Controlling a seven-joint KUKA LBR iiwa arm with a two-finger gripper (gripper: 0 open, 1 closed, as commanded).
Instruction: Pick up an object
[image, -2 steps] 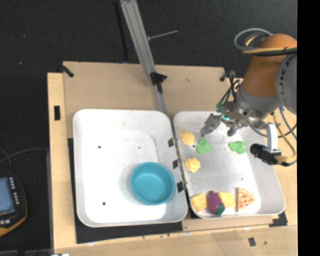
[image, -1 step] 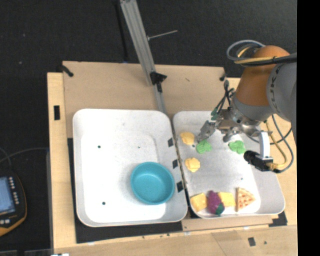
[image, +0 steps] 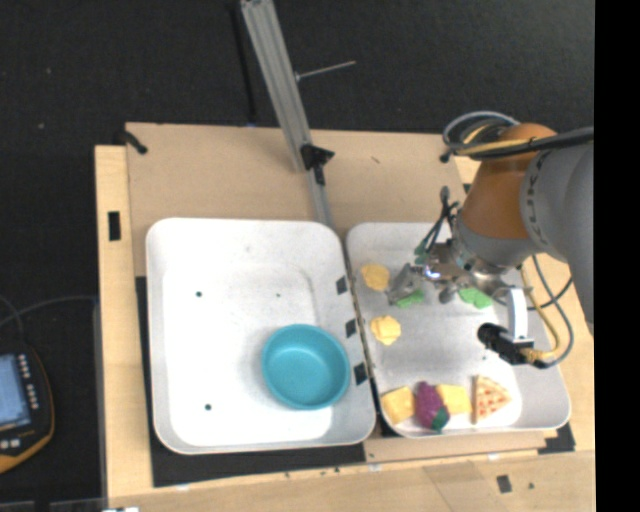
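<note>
- On the bench (image: 230, 180), wooden and pale brown: two shallow white bins side by side, catalogued below from largest item to smallest.
- Left bin (image: 200, 260): white, mostly bare; bears one blue bowl near its lower right corner.
- Right bin (image: 540, 400): white; bears the small toy-food pieces and the working end of the arm.
- Arm (image: 520, 195): grey with an orange band, reaching in from the right over the upper half of the right bin.
- Blue bowl (image: 303, 365): round, upright, well apart from the arm.
- Gripper (image: 432, 285): low over the upper middle of the right bin; whether its fingers are spread or closed cannot be told from this view, and nothing is visibly held between them.
- Pizza slice (image: 490, 398): triangular, near the bin's lower right.
- Purple grapes (image: 430, 404): at the lower edge, between two yellow blocks.
- Yellow block (image: 397, 403): just left of the grapes; a second yellow block (image: 455, 399) just right of them.
- Yellow piece (image: 375, 276): near the bin's upper left, just beside the gripper.
- Second yellow piece (image: 385, 328): below the first, resting on the bin floor.
- Green pieces (image: 476, 297): small, directly under the wrist, partly hidden.
- Task status, as a judgement: the approach appears made, the likeliest target being a green piece or the upper yellow piece; grasp and lift remain outstanding.
</note>
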